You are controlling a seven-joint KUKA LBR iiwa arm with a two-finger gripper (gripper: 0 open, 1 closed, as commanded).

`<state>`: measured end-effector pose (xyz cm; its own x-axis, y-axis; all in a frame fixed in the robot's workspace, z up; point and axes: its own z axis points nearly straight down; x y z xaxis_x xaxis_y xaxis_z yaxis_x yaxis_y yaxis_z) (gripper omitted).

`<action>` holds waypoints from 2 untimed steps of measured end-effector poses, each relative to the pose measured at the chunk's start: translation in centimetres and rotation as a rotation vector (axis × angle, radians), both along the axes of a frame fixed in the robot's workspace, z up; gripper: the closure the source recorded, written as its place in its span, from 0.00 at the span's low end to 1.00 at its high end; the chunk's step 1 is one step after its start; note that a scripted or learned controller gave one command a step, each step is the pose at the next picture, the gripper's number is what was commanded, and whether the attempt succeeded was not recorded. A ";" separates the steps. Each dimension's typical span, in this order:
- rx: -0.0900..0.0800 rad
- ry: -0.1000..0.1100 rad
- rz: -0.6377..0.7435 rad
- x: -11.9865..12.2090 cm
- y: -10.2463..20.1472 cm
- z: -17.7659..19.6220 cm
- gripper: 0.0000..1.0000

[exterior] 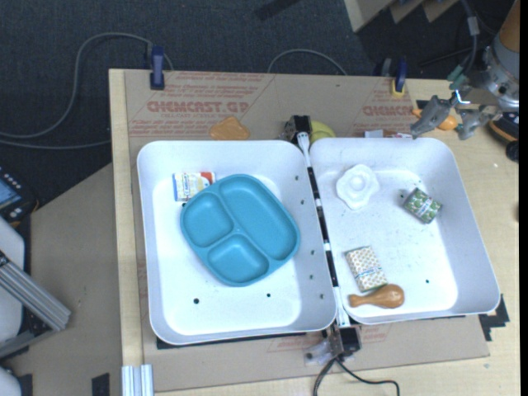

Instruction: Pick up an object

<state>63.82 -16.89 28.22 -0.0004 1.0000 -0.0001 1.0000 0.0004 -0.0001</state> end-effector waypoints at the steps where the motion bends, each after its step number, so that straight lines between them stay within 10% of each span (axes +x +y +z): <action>1: -0.001 0.003 -0.004 2.7 -5.7 -8.7 0.00; 2: 0.004 0.011 -0.002 -4.1 -4.7 -16.4 0.00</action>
